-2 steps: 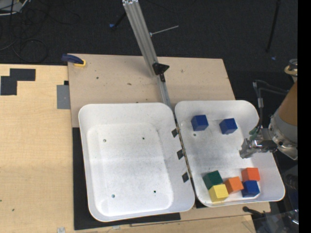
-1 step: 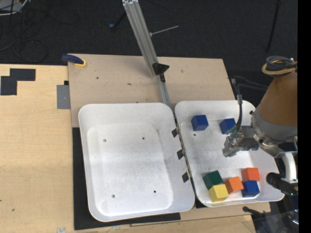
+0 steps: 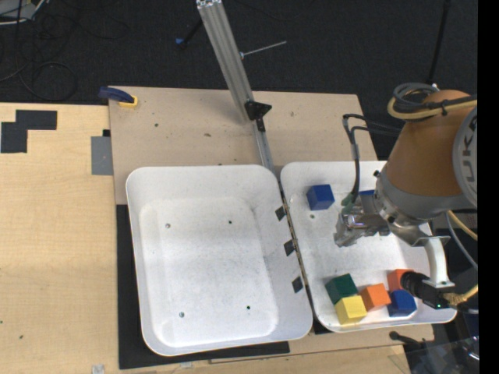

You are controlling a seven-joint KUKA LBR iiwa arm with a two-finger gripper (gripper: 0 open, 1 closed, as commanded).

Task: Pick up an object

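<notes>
Overhead, the camera view shows the arm (image 3: pixel 425 158) reaching in from the right over the right bin (image 3: pixel 300 179). The gripper (image 3: pixel 348 231) hangs above the bin's middle floor, just right of a blue cube (image 3: pixel 320 196) lying near the bin's upper left; the two are apart. Whether the jaws stand open or closed cannot be told, and no object is seen between them. Along the bin's lower edge lie a green block (image 3: pixel 340 287), a yellow cube (image 3: pixel 350 308), an orange cube (image 3: pixel 376 295) and a second blue block (image 3: pixel 402 303), closely grouped. The left bin (image 3: pixel 148 185) adjoins on the left.
</notes>
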